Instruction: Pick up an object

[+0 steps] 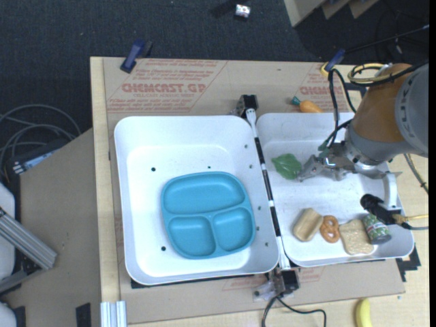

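Left bin (136, 203): one blue tray (206, 213) with three compartments.
Right bin (300, 128): green leaf (287, 165) at far left; along the near edge a roll (307, 224), pretzel (330, 228), toast (355, 237) and small can (375, 228).
Gripper (304, 172): low in right bin, just right of the leaf; jaws spread, nothing between them.
Writing: red "CHEMCAST GP" on the board (170, 80) – printed upside down.

The bench (102, 182) is a pale board printed with reddish lettering along its far edge. Two shallow white bins sit on it side by side, touching at the middle: the left bin (136, 148) and the right bin (300, 125). A blue clamp (135, 54) grips the far left corner, and a small orange thing (310, 105) lies near the far edge behind the right bin. A yellow thing (363, 313) lies by the near right corner.
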`<state>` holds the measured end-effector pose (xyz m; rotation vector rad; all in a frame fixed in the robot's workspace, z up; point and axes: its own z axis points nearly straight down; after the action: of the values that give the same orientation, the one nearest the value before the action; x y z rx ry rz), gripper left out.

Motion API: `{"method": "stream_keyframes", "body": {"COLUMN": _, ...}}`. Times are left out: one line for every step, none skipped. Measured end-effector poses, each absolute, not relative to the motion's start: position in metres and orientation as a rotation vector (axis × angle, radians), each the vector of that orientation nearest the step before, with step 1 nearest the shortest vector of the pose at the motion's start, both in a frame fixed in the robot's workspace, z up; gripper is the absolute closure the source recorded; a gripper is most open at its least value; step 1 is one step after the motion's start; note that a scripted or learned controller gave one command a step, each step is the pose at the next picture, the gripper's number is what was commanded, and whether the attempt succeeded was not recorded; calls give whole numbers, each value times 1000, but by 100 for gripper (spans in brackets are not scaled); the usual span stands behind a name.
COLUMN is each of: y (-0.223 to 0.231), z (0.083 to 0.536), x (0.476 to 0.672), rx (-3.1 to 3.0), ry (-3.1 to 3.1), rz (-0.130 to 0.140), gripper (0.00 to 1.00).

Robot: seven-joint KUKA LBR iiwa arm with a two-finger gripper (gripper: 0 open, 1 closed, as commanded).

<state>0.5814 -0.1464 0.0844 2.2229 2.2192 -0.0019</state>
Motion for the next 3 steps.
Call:
{"method": "stream_keyframes", "body": {"y": -195, "z": 104, "x": 478, "rx": 2224, "ry": 2218, "rz": -2, "gripper": 0}}
{"method": "stream_keyframes", "body": {"y": -148, "z": 159, "x": 526, "rx": 2219, "ry": 2222, "rz": 2, "gripper": 0}}
{"method": "stream_keyframes", "body": {"y": -211, "z": 178, "x": 594, "rx": 2219, "ry": 2219, "rz": 0, "gripper": 0}}
